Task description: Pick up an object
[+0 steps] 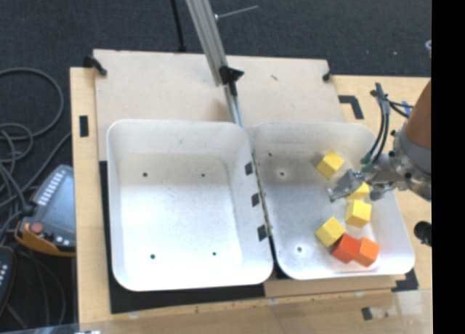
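The right bin [290, 144] holds several small blocks. One yellow block [331, 164] lies toward its far side, another yellow block [358, 213] toward the right and a third [329, 231] nearer the front. Two orange blocks [347, 247] [368, 252] lie touching each other at the front right. My gripper [357, 184] reaches in from the right and hangs low over the bin, just above the right-hand yellow block. A bit of yellow [360, 192] shows directly under the gripper; I cannot tell whether it is that block's top or a separate one.
The left bin [182, 202] sits beside the right one, the two rims meeting at the centre. A slanted aluminium pole [207, 31] rises behind the bins. Cables and a handheld pendant [47, 213] lie on the floor at the left.
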`<move>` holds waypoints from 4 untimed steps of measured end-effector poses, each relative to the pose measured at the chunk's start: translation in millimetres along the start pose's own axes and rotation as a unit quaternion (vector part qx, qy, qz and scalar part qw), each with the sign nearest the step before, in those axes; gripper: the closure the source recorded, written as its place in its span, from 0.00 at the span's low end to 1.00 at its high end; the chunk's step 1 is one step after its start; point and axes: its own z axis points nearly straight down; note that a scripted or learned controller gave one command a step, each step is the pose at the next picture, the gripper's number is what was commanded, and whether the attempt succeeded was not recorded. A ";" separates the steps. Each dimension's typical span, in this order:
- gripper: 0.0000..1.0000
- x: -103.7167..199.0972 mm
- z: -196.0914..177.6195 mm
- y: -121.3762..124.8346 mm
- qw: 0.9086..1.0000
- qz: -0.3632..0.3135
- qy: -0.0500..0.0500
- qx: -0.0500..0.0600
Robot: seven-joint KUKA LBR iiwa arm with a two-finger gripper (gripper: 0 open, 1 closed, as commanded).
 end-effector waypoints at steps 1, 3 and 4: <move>0.00 -4.2 22.9 -13.0 1.000 -0.002 0.000 0.002; 0.00 8.0 150.9 8.8 1.000 -0.001 0.000 0.002; 0.00 64.5 61.5 11.0 1.000 -0.006 0.001 -0.003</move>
